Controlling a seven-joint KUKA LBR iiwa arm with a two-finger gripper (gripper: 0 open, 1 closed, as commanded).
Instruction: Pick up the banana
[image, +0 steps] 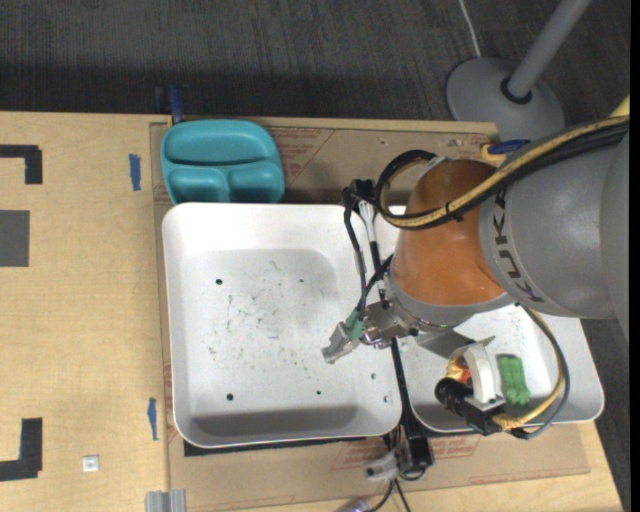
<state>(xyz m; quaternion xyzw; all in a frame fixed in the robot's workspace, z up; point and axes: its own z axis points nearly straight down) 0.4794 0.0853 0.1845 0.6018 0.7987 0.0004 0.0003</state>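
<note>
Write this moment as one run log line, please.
arm: over bins | gripper: above left bin | right bin: green object | banana: unlocated

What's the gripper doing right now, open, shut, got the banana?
Gripper: over the left bin, open or shut cannot be told; no banana seen in it.

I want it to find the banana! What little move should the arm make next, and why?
Probably pull back toward the right bin. The gripper hangs over the left bin, while a green piece and other small things lie in the right bin, partly under the arm; a banana may hide there.
</note>
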